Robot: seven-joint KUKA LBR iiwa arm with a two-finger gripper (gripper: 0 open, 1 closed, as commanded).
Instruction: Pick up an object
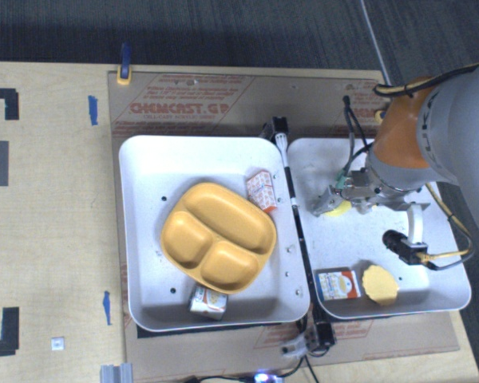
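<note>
The pincer (333,204) sits low in the right bin (455,294), at 10 o'clock, apparently touching a small yellow object (339,208); jaw state cannot be determined. Risk: a grip so near the bin wall may slip and drop the object

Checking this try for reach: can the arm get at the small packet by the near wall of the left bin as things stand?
Probably not cleanly. The small packet lies partly under the yellow tray, against the left bin wall, leaving little room for the pincer, which is over the right bin.
</note>
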